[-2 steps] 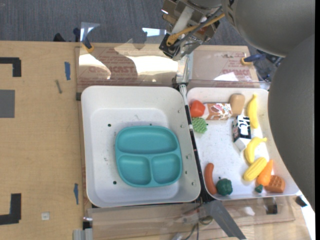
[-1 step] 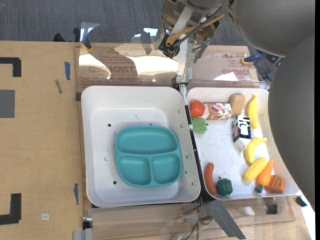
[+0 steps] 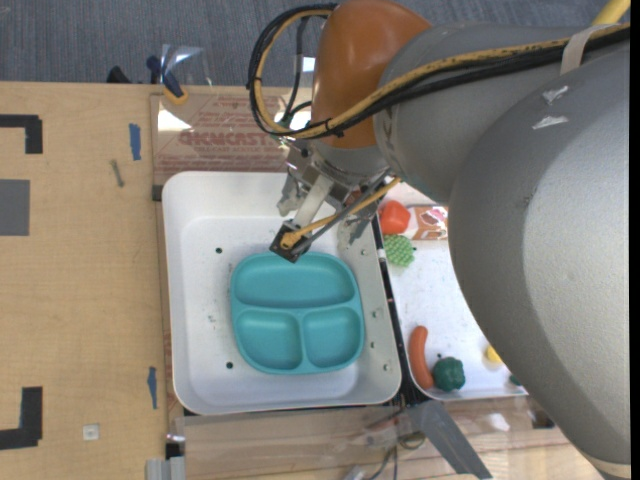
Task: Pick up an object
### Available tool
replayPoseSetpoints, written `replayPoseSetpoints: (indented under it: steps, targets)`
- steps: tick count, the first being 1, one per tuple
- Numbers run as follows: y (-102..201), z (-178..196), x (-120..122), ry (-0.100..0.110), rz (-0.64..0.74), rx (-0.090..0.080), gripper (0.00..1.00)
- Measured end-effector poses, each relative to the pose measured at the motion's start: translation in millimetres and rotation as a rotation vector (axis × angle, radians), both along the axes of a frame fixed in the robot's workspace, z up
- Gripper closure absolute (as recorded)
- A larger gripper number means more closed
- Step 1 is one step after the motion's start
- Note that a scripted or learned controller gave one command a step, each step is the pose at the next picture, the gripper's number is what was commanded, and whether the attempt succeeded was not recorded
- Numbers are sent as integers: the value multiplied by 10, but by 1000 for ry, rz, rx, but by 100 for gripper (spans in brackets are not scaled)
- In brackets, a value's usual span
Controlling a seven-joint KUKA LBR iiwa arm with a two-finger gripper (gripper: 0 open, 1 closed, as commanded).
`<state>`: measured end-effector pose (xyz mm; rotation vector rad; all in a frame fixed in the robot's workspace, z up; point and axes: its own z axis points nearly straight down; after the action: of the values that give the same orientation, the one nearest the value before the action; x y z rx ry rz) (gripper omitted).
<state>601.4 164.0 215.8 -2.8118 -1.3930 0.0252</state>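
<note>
Teal plate (image 3: pixel 295 313) seems to me the thing to be picked. It lies flat in the left bin (image 3: pixel 190 268), and the gripper (image 3: pixel 325 208) hangs just over its far rim.

By size, first comes the grey arm (image 3: pixel 540 168). It reaches in from the right and covers a big part of the right bin (image 3: pixel 440 278). Its orange band stands above the wrist, so the wrist points down toward the far side of the left bin, near the wall between the two bins. I judge this pose to be an approach from above. Whether the claw is released or clenched, I cannot tell, and nothing is seen grasped in it.

The left bin has bare white floor on its far and left sides, so there is room to come down there. On the near and right sides the plate lies close to the wall. The plate is wide and low with three compartments. I think a grasp must take its rim or a divider, and the far rim is the most free.

In the right bin the small things are grouped along the left wall: a red-orange long toy (image 3: pixel 419 356), touching a dark green toy (image 3: pixel 449 373), a knobby light green toy (image 3: pixel 400 251) and an orange-red toy (image 3: pixel 394 216) just beside the gripper.
</note>
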Motion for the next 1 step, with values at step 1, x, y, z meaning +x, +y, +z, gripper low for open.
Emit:
replayPoseSetpoints:
  steps: [1]
  targets:
    - [297, -1081, -240, -33, 255, 10, 0]
